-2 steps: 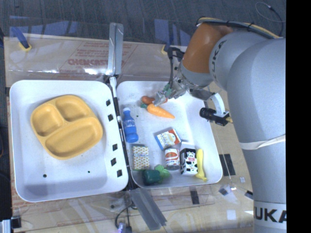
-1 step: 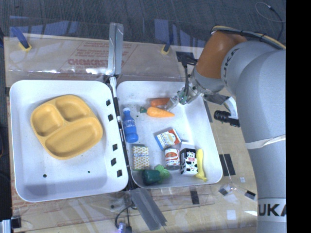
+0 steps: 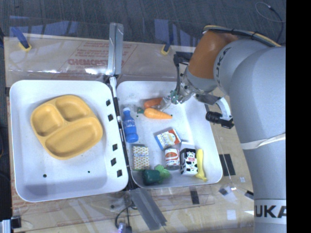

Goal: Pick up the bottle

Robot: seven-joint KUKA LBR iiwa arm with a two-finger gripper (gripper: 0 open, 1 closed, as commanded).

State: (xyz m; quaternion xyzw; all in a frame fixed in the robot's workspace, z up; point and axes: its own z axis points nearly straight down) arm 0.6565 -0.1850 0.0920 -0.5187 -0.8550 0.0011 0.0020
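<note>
A small blue bottle (image 3: 129, 125) with a white cap lies along the left wall of the right bin (image 3: 210, 130). My gripper (image 3: 174, 98) hangs low over the back of that bin, just right of two orange carrots (image 3: 157, 113), well to the right of the bottle. Nothing shows between its tips.
The right bin also holds a blue-edged packet (image 3: 167, 138), a small can (image 3: 171, 158), a cow-print carton (image 3: 188, 161), a banana (image 3: 199, 164), a cracker box (image 3: 140, 157) and a green vegetable (image 3: 154, 175). A yellow divided plate (image 3: 66, 125) lies in the left bin (image 3: 29, 178).
</note>
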